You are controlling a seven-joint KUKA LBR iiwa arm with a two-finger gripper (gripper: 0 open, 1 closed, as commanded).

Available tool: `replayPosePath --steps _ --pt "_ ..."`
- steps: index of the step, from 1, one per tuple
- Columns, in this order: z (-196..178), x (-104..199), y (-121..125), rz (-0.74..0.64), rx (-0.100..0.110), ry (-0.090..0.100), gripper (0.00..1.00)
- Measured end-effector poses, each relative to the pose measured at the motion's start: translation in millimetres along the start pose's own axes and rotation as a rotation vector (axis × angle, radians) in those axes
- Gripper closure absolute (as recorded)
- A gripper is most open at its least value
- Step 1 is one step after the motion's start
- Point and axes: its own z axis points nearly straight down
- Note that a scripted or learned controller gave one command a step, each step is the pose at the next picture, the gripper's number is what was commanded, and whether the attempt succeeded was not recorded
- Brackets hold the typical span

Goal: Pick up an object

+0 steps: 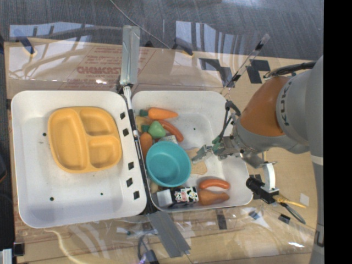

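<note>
Two shallow white bins sit side by side on the bench, and the teal bowl (pixel 168 163) in the right bin (pixel 208 104) is the easiest thing to steer by. It lies against that bin's left wall, open side up. Just above the bowl there is a small crowd of toy food: a green piece (pixel 157 129), a red-orange sausage-like piece (pixel 173 131) leaning beside it, an orange carrot (pixel 161 114) further up near the bin's top edge, and another orange piece (pixel 146 142) touching the bowl's upper left rim. Below the bowl, by the bin's near wall, lies a small black-and-white carton (pixel 178 196), and just right of that a hot dog (pixel 213 190), red sausage on a tan bun.

The arm (pixel 278 114) comes in from the right, grey with its orange band, and bends down over the right bin. Its gripper (pixel 208 150) hangs just to the right of the bowl, close above the bin floor, where a small tan object (pixel 199 155) lies under the fingertips. From where I stand I cannot tell whether the fingers are spread or closed, or whether they touch that tan piece at all; the parts there are too small and tangled with cables.

Well to the left of the bowl, across the divider, a yellow compartment tray (pixel 83 138) rests flat in the left bin (pixel 33 202)
</note>
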Motion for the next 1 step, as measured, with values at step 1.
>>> replayPosePath --steps 1 --pt "19.0 7.2 47.2 -0.012 -0.002 -0.002 0.00"
